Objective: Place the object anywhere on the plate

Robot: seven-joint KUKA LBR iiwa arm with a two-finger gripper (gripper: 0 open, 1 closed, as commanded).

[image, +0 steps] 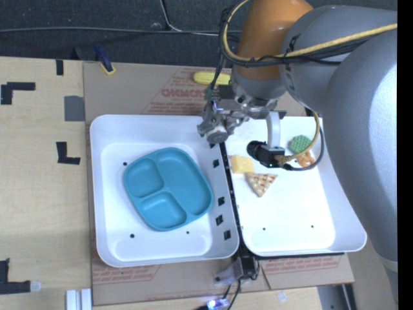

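Claw (216,126) hangs in the upper middle of the frame, over the far end of the ridge where the two white bins meet. It is small, dark and blurred against the wrist, so I cannot tell whether it is released, clenched or grasping anything. Nearest the viewer, the left bin (103,173) holds a blue plate (168,187) with three compartments, lying flat and turned at a slant. The right bin (303,228) keeps its things in its upper left part, all apart from the plate. A pale yellow wedge (241,165) lies just beside the ridge, with a tan triangular piece (262,184) at its lower right corner. Farther back sit a green round piece (299,143) and an orange piece (308,161), too small to identify. The grey arm (348,76) covers the bin's upper right and is cut off by the frame. Beyond the bins, on brown cardboard (161,95), a yellow thing (206,78) is half hidden behind the wrist.
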